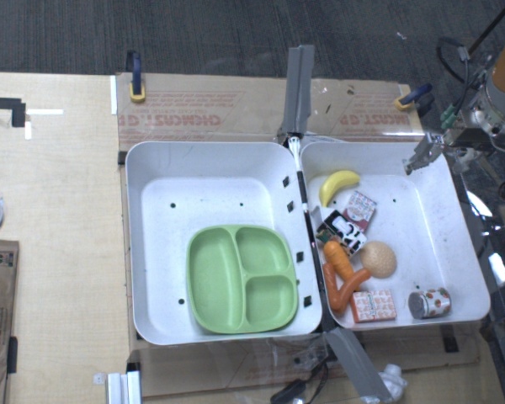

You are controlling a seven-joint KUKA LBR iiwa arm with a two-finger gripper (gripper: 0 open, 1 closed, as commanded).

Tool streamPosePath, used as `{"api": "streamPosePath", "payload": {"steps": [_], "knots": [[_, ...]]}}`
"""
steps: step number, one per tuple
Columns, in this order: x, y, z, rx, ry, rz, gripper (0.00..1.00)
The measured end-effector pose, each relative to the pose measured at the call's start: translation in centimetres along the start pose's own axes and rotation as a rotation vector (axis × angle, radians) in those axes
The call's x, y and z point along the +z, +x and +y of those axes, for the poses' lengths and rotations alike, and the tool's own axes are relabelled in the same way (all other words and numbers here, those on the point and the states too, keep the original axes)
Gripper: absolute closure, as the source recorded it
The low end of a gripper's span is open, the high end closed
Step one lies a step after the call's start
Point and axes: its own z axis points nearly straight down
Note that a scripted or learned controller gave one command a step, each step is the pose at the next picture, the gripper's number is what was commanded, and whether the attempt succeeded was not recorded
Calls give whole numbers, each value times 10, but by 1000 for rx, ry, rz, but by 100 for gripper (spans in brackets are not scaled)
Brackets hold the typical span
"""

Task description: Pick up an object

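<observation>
You've got 2 white bins side by side. Left bin [151, 225] holds 1 item: a green divided plate [240, 278] w/ 3 compartments, sitting toward the near right of that bin.

Right bin [454, 225] holds the pickable stuff, all bunched along its left side and near edge:
- 1 banana [337, 183], far left corner area
- 1 pink-and-white packet [358, 208] just beside the banana, nearer you
- 1 black-and-white packet [342, 230] touching the pink one
- 2 orange carrots [340, 274], overlapping, against the left wall
- 1 tan round ball [378, 259] just right of the carrots
- 1 small red-and-white box [373, 306] at the near edge
- 1 can [429, 303] lying on its side, near right corner

Gripper [420, 156] sits over the far right corner of the right bin, well apart from every item. Nothing is between its fingers; can't tell how wide they are.

2 clamps on the bench's far edge: 1 at [135, 80], 1 at [414, 98].
</observation>
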Motion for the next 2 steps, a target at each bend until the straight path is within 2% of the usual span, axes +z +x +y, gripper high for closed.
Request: {"api": "streamPosePath", "payload": {"steps": [1,2], "knots": [[175,42,11,-29,-10,-1,0],[179,69,28,-161,-3,0,0]]}}
